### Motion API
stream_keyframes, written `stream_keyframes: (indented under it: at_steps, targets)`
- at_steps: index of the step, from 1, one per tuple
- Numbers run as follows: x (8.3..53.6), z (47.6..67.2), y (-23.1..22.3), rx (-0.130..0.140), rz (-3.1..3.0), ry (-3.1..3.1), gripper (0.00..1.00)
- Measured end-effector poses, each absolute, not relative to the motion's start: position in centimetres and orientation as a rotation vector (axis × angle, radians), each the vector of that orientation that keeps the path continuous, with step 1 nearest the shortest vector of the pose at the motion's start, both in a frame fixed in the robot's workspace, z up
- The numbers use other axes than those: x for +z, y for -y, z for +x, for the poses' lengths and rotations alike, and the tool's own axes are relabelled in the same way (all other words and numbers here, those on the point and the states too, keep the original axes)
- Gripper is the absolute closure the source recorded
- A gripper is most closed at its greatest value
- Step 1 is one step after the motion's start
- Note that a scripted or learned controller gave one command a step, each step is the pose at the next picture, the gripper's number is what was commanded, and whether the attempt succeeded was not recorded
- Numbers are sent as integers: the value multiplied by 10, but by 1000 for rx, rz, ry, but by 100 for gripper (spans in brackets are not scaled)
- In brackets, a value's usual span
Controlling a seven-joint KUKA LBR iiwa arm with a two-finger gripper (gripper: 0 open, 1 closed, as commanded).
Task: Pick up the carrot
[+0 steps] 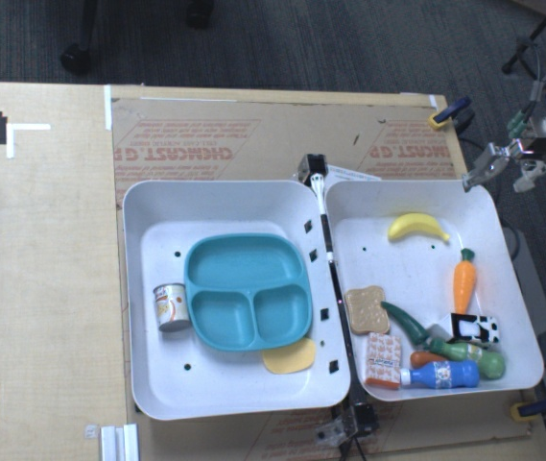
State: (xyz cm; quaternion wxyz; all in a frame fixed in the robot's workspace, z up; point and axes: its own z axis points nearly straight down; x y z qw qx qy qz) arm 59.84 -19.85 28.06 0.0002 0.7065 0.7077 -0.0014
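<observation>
Near the right bin's (503, 221) right wall lies the carrot (463, 283), below the banana (418, 227). Beyond the far right corner hangs the claw (484, 169), grip state indiscernible.

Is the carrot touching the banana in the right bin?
Apart. The camera view shows bare white bin floor between the carrot and the banana.
</observation>
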Motion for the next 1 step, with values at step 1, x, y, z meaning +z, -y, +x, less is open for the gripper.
stream_keyframes:
  at_steps: [1]
  targets:
    - [90,572,211,16,2206,-2261,0]
